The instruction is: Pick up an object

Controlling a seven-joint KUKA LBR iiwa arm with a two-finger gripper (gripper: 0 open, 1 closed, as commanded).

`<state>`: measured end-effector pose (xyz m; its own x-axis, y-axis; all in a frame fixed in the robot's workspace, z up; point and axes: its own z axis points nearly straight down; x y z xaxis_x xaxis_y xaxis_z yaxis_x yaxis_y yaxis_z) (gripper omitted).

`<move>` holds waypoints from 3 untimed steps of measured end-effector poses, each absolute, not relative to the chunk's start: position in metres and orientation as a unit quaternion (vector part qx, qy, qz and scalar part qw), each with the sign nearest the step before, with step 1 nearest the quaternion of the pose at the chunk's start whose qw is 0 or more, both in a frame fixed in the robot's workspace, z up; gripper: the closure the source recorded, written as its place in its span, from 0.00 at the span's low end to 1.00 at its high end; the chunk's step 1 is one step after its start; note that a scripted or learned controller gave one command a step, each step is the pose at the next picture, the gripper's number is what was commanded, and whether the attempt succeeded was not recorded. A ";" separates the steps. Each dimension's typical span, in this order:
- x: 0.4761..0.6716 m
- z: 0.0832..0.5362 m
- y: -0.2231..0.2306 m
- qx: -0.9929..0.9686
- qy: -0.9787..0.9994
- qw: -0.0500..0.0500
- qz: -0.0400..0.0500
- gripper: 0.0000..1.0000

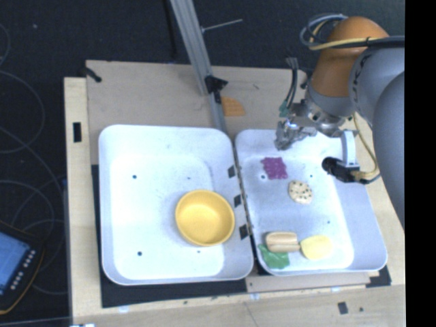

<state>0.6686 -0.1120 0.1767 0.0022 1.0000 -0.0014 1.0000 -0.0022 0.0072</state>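
two shallow white bins sit side by side on the bench, and i hang over the far edge of the right bin (354, 251), reaching in from the right. my gripper (286, 140) is a small metallic blur near that bin's far left corner; whether my fingers are open or closed i cannot tell, since they merge into one grey smear from this slanted view, and nothing can be made out between them.

just below me, apart from my tip, lies a purple object (274, 167) on the bin floor, soft-edged and hard to name more closely. nearer the middle rests a round speckled cookie-like piece (300, 192). along the near edge lie a tan bread-roll shape (281, 241) and a yellow lump (316, 247) just beside each other, with a green scrap (272, 258) partly tucked under the roll in the near left corner. a black-tipped part (338, 168) of my wrist gear overhangs the right edge of the bin.

in the left bin (129, 182) a yellow bowl (204, 217) stands upright toward the near right corner.

my orange band (340, 60) and grey arm (385, 94) are cut off at the frame's right. a grey metal rail (194, 46) slants across the far bench edge, hiding part of an orange patch (232, 107) behind the bins.
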 end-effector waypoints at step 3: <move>0.646 0.238 -0.054 0.705 0.709 0.000 0.000 1.00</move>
